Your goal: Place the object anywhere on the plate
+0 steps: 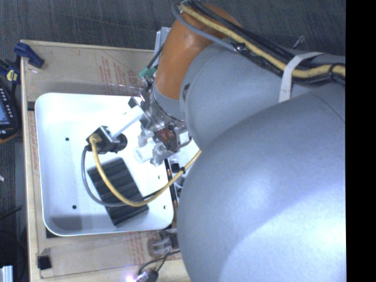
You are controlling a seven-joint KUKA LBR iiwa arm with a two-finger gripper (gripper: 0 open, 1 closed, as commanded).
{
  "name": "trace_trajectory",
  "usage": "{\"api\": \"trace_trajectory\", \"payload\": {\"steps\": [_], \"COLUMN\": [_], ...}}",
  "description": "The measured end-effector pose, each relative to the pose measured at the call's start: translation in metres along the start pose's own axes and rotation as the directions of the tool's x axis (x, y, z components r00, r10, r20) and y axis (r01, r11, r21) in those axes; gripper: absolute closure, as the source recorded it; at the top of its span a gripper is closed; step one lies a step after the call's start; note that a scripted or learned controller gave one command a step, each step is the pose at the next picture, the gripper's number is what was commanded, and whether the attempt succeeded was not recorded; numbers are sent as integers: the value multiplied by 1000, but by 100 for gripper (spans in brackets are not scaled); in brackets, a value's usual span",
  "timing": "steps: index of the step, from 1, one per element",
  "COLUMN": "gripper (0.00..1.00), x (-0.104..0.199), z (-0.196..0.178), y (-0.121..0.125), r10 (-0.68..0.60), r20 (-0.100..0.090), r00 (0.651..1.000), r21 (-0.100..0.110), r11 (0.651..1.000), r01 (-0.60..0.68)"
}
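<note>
Camera view, near to far. Nearest the lens is the arm (pixel 264 192): its big grey body covers the whole right side & hides the right part of the bench (pixel 88 69).

At the bench's near edge, by the left corner, sits a small black piece (pixel 42 261). Further right a plug w/ wires (pixel 158 245) lies on the brown board.

Next comes the bin (pixel 59 169): white, shallow, rounded corners, a few small dark dots on its floor, right side under the arm.

The block (pixel 120 192), black & ribbed on top, lies flat on the bin floor in the near half, right of ctr. It is turned at a slant to the bin walls, w/ its near end close to the near wall.

The gripper (pixel 151 148) hangs over the bin's right side, just far & right of the block, near it but apart. Open or closed: can't tell, since the tip is a clutter of pale & metal parts.

Farther back the orange band (pixel 179 57) sits above the wrist.

At the bench's far left corner there is a blue clamp (pixel 28 53). Left of the bench is a dark device w/ orange trim (pixel 4 116). Beyond the bench lies dark grey floor (pixel 88 4).
</note>
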State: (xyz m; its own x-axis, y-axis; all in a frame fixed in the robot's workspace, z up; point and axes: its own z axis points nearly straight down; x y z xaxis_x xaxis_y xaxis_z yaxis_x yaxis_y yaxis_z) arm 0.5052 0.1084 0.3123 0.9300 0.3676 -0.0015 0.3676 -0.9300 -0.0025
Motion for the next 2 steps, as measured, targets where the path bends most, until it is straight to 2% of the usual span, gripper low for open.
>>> {"api": "trace_trajectory", "payload": {"steps": [1, 2], "gripper": [100, 100], "x": [37, -17], "z": [85, 49], "y": [-103, -38], "r10": [-33, -359], "r20": [5, 5], "r00": [999, 933], "r21": [-4, 5], "r11": [999, 933], "r01": [33, 359]}}
